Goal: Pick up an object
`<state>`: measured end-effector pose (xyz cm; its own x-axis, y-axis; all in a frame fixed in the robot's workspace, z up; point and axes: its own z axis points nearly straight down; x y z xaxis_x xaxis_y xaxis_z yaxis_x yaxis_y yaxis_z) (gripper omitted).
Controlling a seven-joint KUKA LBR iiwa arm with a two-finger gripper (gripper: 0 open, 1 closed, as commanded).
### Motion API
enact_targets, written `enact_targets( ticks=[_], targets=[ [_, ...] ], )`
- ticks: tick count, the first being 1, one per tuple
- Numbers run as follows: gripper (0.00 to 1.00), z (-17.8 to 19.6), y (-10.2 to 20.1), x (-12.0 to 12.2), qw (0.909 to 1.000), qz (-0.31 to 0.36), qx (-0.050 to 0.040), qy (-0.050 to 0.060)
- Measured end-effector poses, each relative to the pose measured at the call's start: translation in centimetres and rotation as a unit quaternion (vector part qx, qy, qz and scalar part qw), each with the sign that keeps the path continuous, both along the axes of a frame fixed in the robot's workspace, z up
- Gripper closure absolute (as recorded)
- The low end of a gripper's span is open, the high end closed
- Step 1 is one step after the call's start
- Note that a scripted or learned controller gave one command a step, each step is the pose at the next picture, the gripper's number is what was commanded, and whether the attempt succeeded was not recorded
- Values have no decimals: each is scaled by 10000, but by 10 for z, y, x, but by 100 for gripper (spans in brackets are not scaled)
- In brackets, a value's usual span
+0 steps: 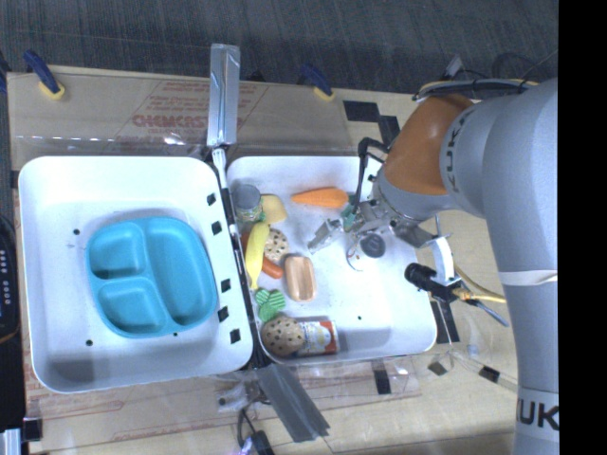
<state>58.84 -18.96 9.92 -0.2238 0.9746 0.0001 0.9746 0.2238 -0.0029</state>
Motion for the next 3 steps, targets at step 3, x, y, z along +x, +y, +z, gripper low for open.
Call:
enact_targets(
  ticks=[3],
  targets=[
    [0,26,-19,71,9978,656,-5,-32]
  ],
)
